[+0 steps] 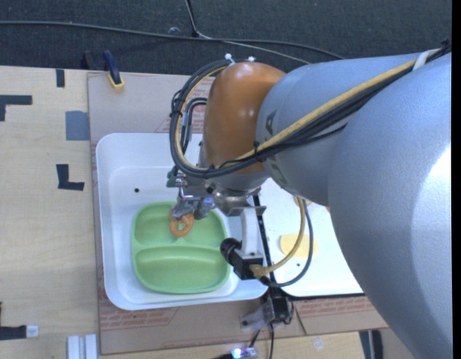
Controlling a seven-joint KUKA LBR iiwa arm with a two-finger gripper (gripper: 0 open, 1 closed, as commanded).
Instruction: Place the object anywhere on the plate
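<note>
- Grey metal fills our right side: the arm (380,178) reaches in from there, with its orange band (234,118) rounded above the wrist and black and yellow cables (189,129) looping around it.
- Pale wood forms the bench (36,223), marked with dark tape pieces; we read no words, brands or labels on it or anywhere else in view.
- White plastic makes the left bin (111,200), shallow and rounded at the corners; a second white bin (328,268) sits just beside it, partly under the arm, with a yellowish item (292,243) lying in it that we cannot identify.
- Green, the plate (178,249) rests in the left bin. A ridge divides it into an upper and a lower compartment.
- Metal, the gripper (187,209) points down over the plate's upper compartment. Its jaws look narrow, closed around something small.
- Orange and ring-like, the object (181,226) sits at the fingertips, directly over the upper compartment. We cannot tell whether it touches the plate or hangs just above it.
- We judge the main risk to be the release: dropped from a height, so light a ring could bounce or roll over the plate's low rim into the bin.
- We also judge that it might cling to a finger and lift away when the arm rises.
</note>
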